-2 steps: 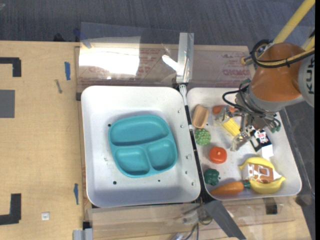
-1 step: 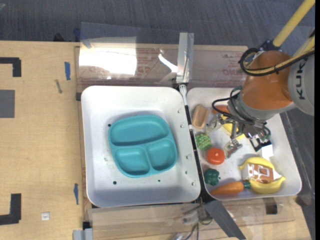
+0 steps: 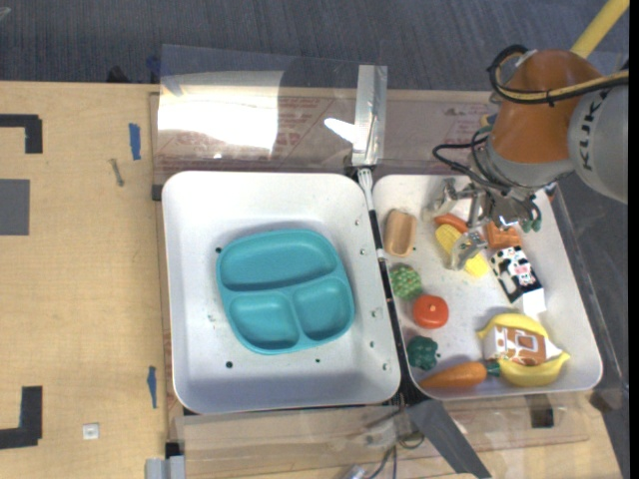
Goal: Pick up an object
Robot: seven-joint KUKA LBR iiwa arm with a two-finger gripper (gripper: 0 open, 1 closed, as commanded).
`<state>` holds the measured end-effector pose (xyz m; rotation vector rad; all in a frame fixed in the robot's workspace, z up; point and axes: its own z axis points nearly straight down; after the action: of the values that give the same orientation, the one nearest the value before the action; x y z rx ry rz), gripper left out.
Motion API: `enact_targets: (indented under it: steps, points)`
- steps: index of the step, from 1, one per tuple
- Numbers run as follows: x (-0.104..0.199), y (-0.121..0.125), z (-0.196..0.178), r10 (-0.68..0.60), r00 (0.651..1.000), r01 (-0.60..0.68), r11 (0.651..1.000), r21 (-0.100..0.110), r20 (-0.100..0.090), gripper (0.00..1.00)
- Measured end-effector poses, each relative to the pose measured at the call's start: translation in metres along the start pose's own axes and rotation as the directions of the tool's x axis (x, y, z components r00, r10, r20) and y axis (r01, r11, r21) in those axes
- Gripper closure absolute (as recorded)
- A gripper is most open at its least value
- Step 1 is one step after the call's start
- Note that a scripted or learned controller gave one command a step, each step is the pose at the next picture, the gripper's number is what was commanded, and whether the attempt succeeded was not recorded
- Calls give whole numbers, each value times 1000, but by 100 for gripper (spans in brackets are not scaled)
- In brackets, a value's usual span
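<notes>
Two white bins are set side by side; the left bin (image 3: 190, 267) is occupied by a teal divided plate (image 3: 286, 289); the right bin (image 3: 569, 297) is crowded with toy food; the gripper (image 3: 479, 230) is lowered over its far end, and its jaw state cannot be told; a yellow banana (image 3: 529, 367) is seen at the near right, a carrot (image 3: 454, 375) beside it, a bread roll (image 3: 399, 233) by the divider, then a tomato (image 3: 430, 311) and broccoli (image 3: 405, 282)

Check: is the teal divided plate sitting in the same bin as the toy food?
No. The teal plate lies in the left bin; the tomato and carrot lie in the right bin.
</notes>
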<state>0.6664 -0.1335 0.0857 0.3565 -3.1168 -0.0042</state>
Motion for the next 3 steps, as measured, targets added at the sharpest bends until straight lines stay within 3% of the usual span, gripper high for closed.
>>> enact_targets:
  steps: [1, 2, 3]
  points:
    - [-4, 0, -15, 0, 1000, 0, 1000, 4, 15, 100]
    - [-8, 18, -194, 115, 993, -115, 993, 8, 29, 100]
    - [-5, 18, -185, 116, 993, -116, 993, 3, 14, 0]
